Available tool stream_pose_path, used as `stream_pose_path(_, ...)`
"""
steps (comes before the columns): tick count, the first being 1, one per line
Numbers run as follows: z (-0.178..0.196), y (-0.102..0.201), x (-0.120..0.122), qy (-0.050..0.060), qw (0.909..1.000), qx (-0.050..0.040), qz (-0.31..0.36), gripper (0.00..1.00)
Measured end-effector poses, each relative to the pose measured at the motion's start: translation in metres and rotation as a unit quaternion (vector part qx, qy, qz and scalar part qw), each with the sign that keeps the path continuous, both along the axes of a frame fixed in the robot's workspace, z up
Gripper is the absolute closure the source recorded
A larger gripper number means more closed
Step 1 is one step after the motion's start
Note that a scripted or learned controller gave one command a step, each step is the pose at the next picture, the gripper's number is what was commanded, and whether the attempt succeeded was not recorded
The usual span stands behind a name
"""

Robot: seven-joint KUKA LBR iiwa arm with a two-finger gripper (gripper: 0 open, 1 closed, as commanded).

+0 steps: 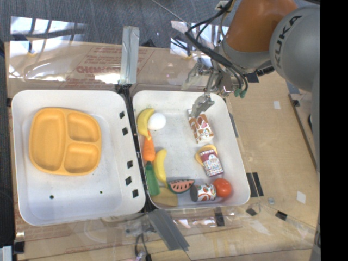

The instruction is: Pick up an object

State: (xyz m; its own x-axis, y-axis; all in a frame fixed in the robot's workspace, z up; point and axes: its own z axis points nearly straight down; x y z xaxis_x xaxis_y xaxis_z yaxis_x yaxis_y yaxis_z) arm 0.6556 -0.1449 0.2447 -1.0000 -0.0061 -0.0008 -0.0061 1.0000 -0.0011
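Under the gripper (200,107), finger spread unclear, a carton's (202,128) top edge.

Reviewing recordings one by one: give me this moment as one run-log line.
gripper: right bin, far side, over upper carton | grasp: none visible | left bin: yellow tray | stage: approach

Lighting: bright, even, overhead — soft shadows only. Glare: white patches on the clear plastic sheeting (46,64) behind the two shallow white plastic bins (22,162). Focus: mildly soft throughout — small labels illegible; the grey arm (296,37) slightly blurred.
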Motion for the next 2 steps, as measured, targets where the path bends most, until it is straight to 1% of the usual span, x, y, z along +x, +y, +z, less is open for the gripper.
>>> stream_pose_path(1, -0.14, -0.012, 0.0, 0.005, 0.9958, 0.0011, -0.091, 0.0)
stream_pose_path(2, -0.152, -0.066, -0.049, 0.0, 0.9973, 0.0003, -0.074, 0.0)
